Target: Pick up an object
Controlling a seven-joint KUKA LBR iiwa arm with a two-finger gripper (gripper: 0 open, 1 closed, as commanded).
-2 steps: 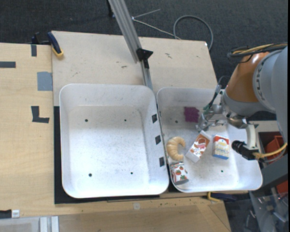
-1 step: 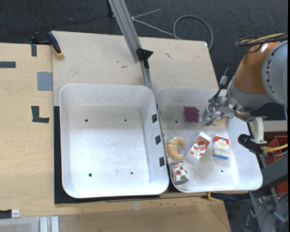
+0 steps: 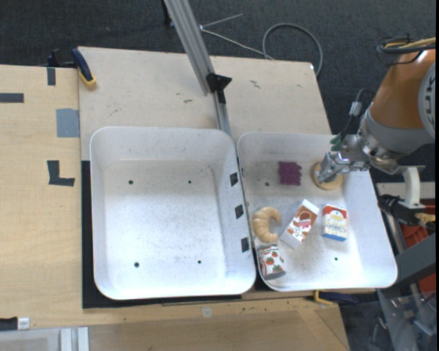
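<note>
Right now the jaws (image 3: 329, 164) sit over a tan round object (image 3: 327, 177) (whether apart or together, I cannot tell).

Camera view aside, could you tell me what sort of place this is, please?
Probably a robotics lab's grasping bench: two white bins, small toy-like items such as a croissant, and a robot arm reaching in.

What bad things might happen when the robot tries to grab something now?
1. The pincer sits over the round tan wooden disc, which lies flat by the right white bin's far edge; it may slip off it.
2. The small red-and-white carton touches the curved tan croissant toy, so grabbing one could drag the other.
3. The purple block is close and might get bumped.
</note>
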